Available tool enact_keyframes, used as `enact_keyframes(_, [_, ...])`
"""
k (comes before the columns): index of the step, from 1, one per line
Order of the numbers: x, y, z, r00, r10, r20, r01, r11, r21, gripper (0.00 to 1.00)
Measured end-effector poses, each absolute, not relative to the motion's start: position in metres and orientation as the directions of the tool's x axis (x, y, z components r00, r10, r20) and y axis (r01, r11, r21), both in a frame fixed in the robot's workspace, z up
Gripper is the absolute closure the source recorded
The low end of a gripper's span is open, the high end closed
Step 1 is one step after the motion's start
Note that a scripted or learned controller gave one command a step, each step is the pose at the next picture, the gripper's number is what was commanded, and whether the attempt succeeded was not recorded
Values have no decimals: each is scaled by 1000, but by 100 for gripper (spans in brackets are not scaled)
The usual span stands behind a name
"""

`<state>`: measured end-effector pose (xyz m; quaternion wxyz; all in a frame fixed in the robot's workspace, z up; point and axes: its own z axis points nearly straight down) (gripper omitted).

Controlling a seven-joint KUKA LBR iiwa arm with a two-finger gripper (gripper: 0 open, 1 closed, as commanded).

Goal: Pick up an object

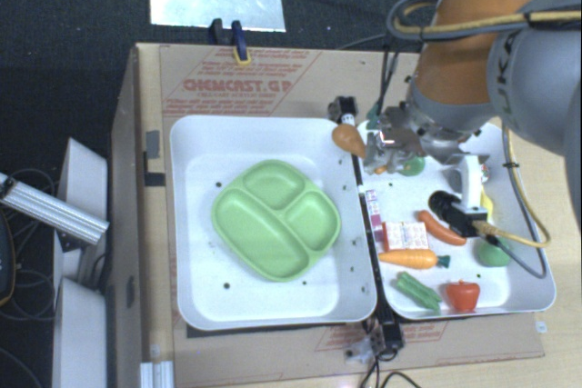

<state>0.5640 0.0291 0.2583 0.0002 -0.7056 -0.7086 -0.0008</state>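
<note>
the grey two-finger gripper [389, 152] is low in the right white plastic bin [532, 286], at its far left corner, beside a brown pear-shaped toy [346, 138] (likely target). finger state: i cannot tell. next: close, lift straight.

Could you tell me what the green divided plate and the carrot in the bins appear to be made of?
The green divided plate looks like moulded plastic with a matte to satin finish: uniform pale green, soft rounded compartment ridges. The carrot seems to be a plastic toy: even orange with a dark green stub at the end and a smooth, faintly shiny surface. Neither can be confirmed by look alone.
</note>
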Motion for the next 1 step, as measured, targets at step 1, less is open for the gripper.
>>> enact_keyframes(1, [584, 12, 261, -2, 1000, 0, 1000, 2, 2, 100])
